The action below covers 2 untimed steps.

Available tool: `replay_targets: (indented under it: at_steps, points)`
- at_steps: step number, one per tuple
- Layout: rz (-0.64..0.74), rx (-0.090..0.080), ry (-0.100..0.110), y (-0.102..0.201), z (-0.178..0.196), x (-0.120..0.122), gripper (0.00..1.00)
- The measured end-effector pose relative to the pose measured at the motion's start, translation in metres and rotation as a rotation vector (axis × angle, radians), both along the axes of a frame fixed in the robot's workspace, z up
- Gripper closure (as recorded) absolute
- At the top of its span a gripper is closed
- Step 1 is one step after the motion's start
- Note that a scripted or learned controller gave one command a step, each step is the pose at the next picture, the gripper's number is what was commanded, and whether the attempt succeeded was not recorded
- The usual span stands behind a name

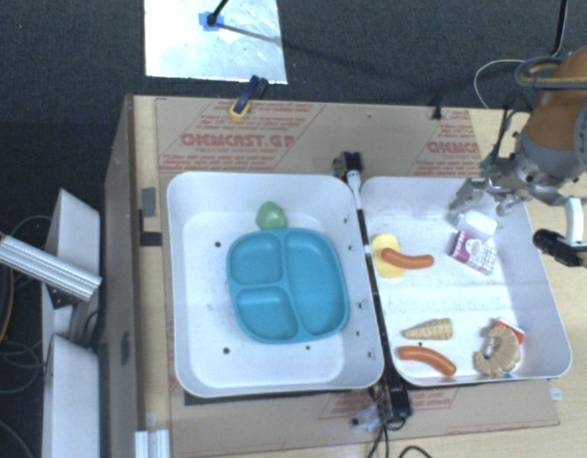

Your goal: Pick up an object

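The gripper (485, 195) hung over the right bin's (551, 294) far side with its fingers spread and nothing between them; the small red-and-white carton (474, 248) lay just near of it; by my judgement the pick was not yet made.

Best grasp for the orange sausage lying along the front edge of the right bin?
Grip the orange sausage at its middle, coming straight down from above. It lies flat on the floor of the right white bin, a slim cylinder running left to right, so the jaws should close across its narrow width. The bin's front wall sits close beside it, leaving little room for a jaw there; probably workable.
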<state>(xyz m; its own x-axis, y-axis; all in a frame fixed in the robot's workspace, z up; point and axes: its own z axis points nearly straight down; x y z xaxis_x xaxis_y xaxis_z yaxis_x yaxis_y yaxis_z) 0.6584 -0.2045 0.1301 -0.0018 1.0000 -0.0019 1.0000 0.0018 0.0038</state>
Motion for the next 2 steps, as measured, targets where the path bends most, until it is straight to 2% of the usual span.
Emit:
replay_targets:
  at_steps: [1, 2]
  points:
    - [0.000, 0.000, 0.001, 0.001, -0.015, -0.012, 0.00]
    - [0.002, -0.004, -0.008, 0.028, -0.020, -0.010, 0.00]
